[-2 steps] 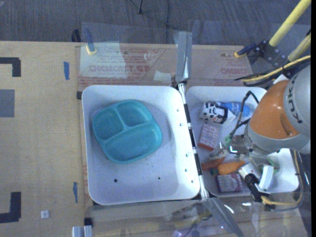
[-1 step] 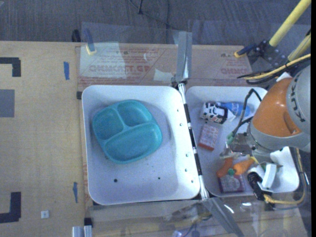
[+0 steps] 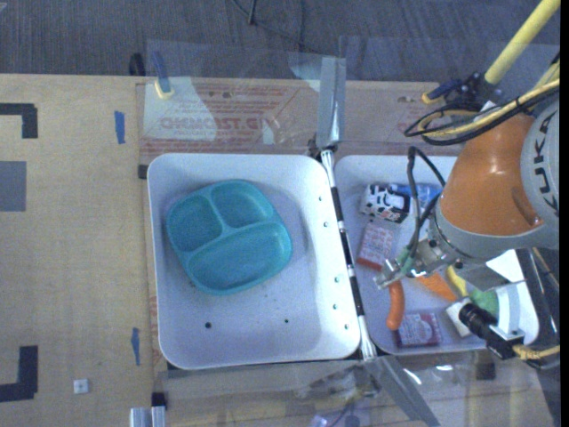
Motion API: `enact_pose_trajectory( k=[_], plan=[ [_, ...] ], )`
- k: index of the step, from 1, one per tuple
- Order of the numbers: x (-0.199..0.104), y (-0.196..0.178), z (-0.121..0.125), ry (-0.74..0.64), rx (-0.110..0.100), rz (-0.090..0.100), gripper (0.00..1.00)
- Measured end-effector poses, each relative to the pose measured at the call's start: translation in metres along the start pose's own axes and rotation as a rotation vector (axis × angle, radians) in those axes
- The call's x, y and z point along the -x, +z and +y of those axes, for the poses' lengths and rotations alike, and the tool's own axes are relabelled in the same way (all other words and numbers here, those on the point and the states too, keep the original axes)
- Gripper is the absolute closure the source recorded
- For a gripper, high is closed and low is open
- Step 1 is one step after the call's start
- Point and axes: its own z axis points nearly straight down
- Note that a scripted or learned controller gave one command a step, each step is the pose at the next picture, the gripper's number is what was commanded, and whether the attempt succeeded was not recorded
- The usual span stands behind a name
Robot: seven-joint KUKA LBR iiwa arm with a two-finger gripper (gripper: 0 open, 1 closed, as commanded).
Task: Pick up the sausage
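Note:
The sausage [image 3: 396, 310], a short orange-red cylinder, lies roughly upright in the picture near the front left of the right bin [image 3: 348, 174]. My gripper [image 3: 400, 271] hangs low over the bin, just above the sausage's upper end, and its metal tip seems to touch or nearly touch that end. The grey wrist and orange band [image 3: 484, 189] cover the bin's right half. Nothing shows the sausage lifted; it rests on the bin floor.
Around the gripper lie a pink-red packet [image 3: 377, 244], a black-and-white toy [image 3: 384, 202], a blue item [image 3: 424, 191], an orange carrot-like piece [image 3: 436, 286], a pink packet [image 3: 420, 329] and a green item [image 3: 481, 299]. A teal divided plate [image 3: 228, 235] sits in the left bin [image 3: 267, 336].

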Motion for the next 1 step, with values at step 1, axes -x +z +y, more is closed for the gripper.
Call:
enact_pose_trajectory(
  k=[1],
  plan=[
    [0.022, -0.0641, -0.0072, -0.308, 0.002, -0.002, 1.0]
  ],
)
